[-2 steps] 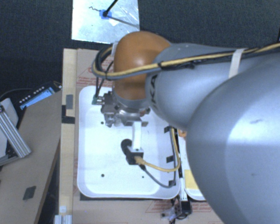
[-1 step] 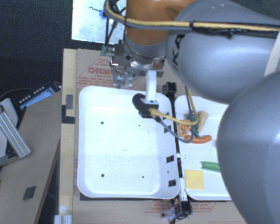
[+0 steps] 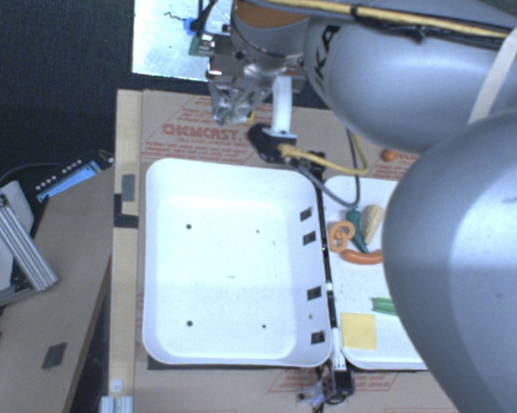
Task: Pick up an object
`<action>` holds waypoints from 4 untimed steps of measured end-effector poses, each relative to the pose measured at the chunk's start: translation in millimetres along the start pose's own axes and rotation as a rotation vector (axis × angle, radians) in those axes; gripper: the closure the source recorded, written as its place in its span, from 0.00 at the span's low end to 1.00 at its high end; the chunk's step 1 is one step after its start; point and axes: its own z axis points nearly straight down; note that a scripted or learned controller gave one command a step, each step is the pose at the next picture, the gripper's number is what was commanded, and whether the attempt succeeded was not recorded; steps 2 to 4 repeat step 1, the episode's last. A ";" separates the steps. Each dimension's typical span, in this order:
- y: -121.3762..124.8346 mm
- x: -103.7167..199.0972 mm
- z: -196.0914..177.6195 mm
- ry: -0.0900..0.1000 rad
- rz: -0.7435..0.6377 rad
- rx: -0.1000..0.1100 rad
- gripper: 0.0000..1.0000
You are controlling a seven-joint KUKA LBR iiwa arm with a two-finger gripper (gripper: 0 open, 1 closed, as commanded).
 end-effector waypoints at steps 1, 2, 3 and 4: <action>-68.5 0.5 128.5 -0.005 0.001 0.023 1.00; -68.5 0.5 128.5 -0.005 0.001 0.023 1.00; -68.5 0.5 128.5 -0.005 0.001 0.023 1.00; -68.5 0.5 128.5 -0.005 0.001 0.023 1.00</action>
